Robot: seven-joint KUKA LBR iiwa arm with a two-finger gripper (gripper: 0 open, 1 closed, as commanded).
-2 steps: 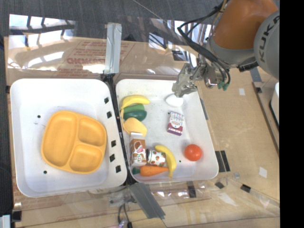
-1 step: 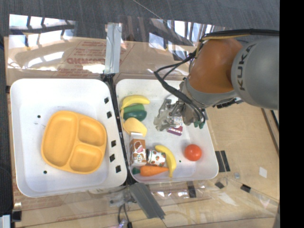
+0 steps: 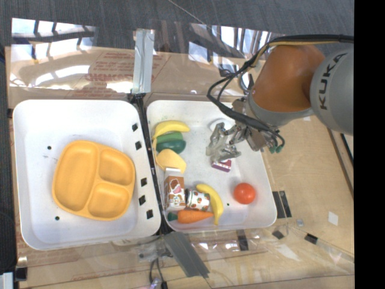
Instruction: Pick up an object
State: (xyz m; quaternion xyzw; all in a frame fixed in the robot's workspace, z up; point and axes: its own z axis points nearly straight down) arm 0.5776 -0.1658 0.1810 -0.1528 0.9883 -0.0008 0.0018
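My gripper hangs low over the right bin, in its upper middle. Just below its fingertips lies a small purple and white packet. The fingers stand close to the packet, and I cannot make out whether they touch it. A red tomato sits to the lower right of the gripper. Along the bin's left side lie a yellow banana, a green pepper and a yellow lemon-like piece.
At the right bin's front lie a brown carton, a small can, a second banana and a carrot. The left bin holds a yellow divided tray. Cables loop from the arm's wrist.
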